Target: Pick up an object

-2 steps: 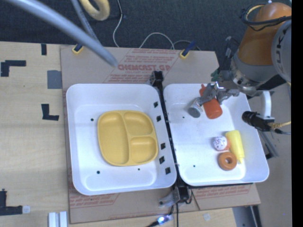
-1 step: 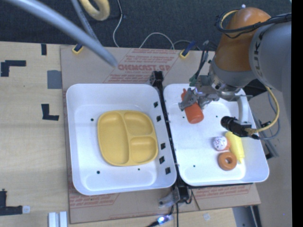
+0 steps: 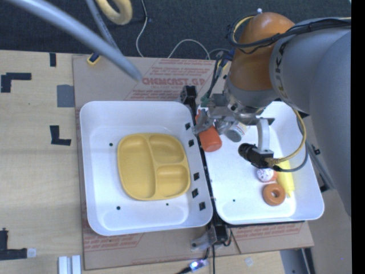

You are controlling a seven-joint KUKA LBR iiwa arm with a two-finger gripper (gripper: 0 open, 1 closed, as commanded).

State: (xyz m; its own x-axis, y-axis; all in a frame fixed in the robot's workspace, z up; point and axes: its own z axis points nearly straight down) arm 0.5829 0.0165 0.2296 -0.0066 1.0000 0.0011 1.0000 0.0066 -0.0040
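With its grip state hidden, the gripper (image 3: 228, 127) hangs near the red cup (image 3: 210, 140), so lifting would test the pick.

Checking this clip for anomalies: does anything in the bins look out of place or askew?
Nothing stands out. The yellow divided plate lies flat in the left bin; the orange ring, yellow piece and small white item sit loosely clustered in the right bin.

Both bins (image 3: 94, 153) present as smooth white plastic with a slight sheen. The yellow divided tray (image 3: 153, 165) appears matt plastic. Beneath them lies a brown cardboard sheet (image 3: 165, 79), dull and printed, on a pale wood-look table (image 3: 34, 170).
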